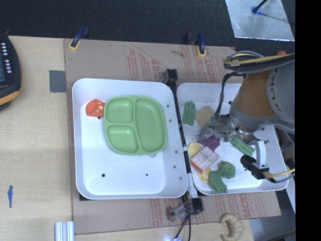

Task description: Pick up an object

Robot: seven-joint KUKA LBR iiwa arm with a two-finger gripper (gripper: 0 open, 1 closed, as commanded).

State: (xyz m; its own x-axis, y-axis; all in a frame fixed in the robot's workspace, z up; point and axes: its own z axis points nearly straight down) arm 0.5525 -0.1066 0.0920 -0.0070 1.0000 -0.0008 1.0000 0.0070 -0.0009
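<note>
Here we cannot tell the gripper (213, 130) state; the purple toy (211, 143) at its six o'clock looks light, stiff; we grip its sides.

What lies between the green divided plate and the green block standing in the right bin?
In the camera view, between the green plate and the green block lie bare white floor of the left bin and the two bins' touching rims.

Cardboard sheet (150, 59) red print (unreadable), no legible text
</note>
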